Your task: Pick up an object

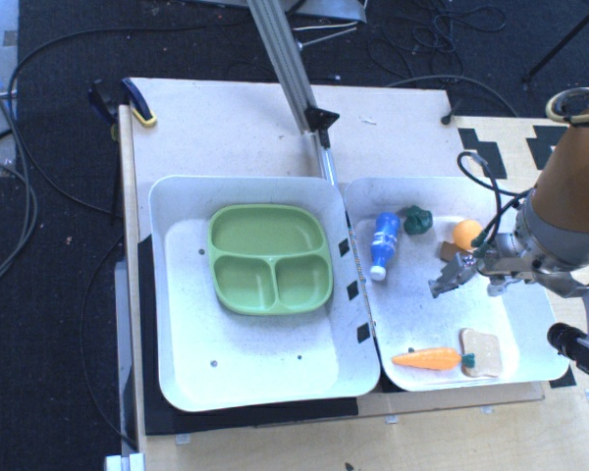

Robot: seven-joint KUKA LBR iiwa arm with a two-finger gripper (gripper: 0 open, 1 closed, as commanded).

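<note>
While the arm (569, 199) reached in from the right, its gripper (455, 271) hung over the middle of the right bin (530, 361), tips pointing left. The two dark fingers looked slightly parted, with bare bin floor between them, so by the look of it the claw had hold of nothing.

Several things lay in that bin. A blue bottle (383, 245) lay at the left, near the divide, with a dark green toy (416, 220) just beside its far end. An orange ball (465, 234) sat just beyond the gripper, very near the fingers, and a small brown piece (450, 250) lay beside it; whether either touched the claw could not be told. Along the near edge lay a carrot (428, 359) and, touching its right end, a tan slice (481, 351). The left bin (177, 341) bore a green tray (271, 258) with three compartments.

The ball seemed the nearest thing to take, though round and likely to roll. To do the step well, the claw would need to open wider, centre over the ball, and come down straight so both fingers straddled it before closing. The bottle, lying clear of its neighbours, looked the safer choice, gripped across its width.
</note>
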